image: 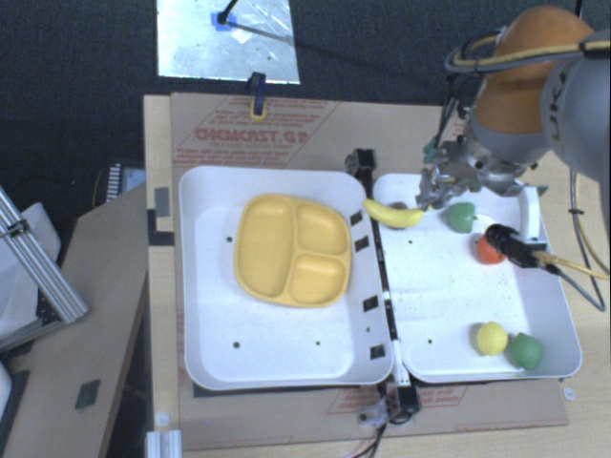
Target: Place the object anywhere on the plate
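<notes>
In the left bin (pixel 205 351), yellow plate (pixel 289 249), three compartments, nothing on it. In the right bin (pixel 449 351), claw (pixel 431 191) low beside banana (pixel 392 216), which lies across the divider edge. Claw's state: cannot tell. Risks, as judged: banana skidding off sideways, or neighbouring green fruit (pixel 460 218) nudged.

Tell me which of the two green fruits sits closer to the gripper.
The green fruit at the right bin's far end, just beside the gripper. The other green fruit lies at the near edge next to the yellow lemon.
</notes>
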Available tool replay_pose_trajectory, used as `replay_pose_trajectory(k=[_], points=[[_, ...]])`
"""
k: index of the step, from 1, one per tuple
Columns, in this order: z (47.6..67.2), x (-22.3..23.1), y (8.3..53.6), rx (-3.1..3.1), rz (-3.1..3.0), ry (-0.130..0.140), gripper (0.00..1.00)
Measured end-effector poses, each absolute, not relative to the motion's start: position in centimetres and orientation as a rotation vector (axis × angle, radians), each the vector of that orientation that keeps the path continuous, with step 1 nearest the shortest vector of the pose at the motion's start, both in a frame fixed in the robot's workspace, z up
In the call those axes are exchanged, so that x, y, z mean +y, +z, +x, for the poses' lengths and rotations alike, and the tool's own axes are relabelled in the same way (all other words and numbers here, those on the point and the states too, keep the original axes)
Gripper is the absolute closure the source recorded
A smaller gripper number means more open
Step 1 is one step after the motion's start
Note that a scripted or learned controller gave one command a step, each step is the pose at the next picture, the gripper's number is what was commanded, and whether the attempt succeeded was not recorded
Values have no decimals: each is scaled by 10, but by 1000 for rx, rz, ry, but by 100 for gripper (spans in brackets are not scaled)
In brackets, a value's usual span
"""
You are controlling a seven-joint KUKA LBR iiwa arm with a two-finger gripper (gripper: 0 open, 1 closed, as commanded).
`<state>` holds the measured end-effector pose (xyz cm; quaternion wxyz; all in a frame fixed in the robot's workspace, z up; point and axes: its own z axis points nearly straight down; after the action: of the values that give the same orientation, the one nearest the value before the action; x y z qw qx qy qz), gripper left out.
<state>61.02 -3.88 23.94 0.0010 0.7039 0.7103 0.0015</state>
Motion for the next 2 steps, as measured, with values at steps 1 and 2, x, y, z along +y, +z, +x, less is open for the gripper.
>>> replay_pose_trajectory(k=[1,2], points=[[620,15,247,2232,2210,6,100],[622,63,233,2233,2212,2,100]])
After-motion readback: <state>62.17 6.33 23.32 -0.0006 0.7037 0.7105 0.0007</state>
